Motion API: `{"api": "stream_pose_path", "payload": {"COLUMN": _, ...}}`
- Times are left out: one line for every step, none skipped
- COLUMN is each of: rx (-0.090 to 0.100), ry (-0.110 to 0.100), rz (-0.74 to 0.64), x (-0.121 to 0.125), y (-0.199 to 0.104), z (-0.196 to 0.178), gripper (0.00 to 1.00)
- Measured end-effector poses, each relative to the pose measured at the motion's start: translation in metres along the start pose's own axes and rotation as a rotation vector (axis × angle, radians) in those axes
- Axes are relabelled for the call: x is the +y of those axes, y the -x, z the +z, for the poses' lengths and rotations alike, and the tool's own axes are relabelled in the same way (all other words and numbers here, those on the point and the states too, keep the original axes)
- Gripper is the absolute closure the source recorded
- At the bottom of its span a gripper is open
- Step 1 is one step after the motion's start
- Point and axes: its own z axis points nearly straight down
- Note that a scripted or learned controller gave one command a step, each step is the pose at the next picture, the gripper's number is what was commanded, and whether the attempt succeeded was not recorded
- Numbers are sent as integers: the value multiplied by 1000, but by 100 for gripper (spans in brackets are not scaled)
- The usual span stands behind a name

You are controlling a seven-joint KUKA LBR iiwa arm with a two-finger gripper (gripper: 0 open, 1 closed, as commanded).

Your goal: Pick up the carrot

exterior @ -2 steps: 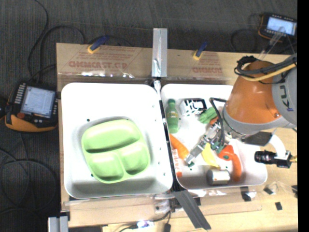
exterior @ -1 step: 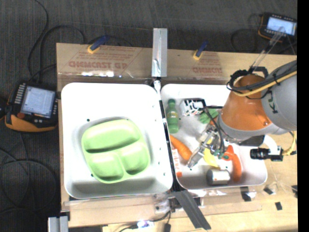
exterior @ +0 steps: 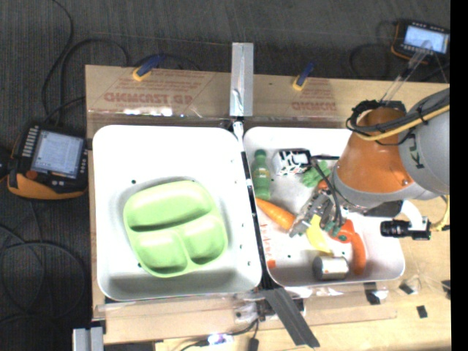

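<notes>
Carrot (exterior: 275, 212): lying at right bin's (exterior: 395, 270) nine o'clock edge.
End effector (exterior: 308, 216): I am hovering at carrot's three o'clock, lining up; grip state unreadable.

The bench (exterior: 99, 86) bears 2 white bins (exterior: 110, 196) side by side.

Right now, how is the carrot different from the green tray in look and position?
The carrot is orange, slim and tapered; the green tray is pale green, broad and split into compartments. The carrot lies in the right bin among other items, near the gripper; the green tray sits by itself in the left bin. Both rest flat.
</notes>
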Motion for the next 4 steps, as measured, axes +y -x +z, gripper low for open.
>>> {"api": "stream_pose_path", "payload": {"rx": 5, "ry": -3, "rz": -56, "x": -10, "y": 4, "z": 10, "gripper": 100}}
{"api": "stream_pose_path", "payload": {"rx": 12, "ry": -14, "rz": 141, "x": 9, "y": -27, "z": -113, "gripper": 100}}
{"api": "stream_pose_path", "payload": {"rx": 12, "ry": -12, "rz": 68, "x": 12, "y": -50, "z": -183, "gripper": 100}}
{"api": "stream_pose_path", "payload": {"rx": 14, "ry": -13, "rz": -39, "x": 78, "y": -29, "z": -109, "gripper": 100}}
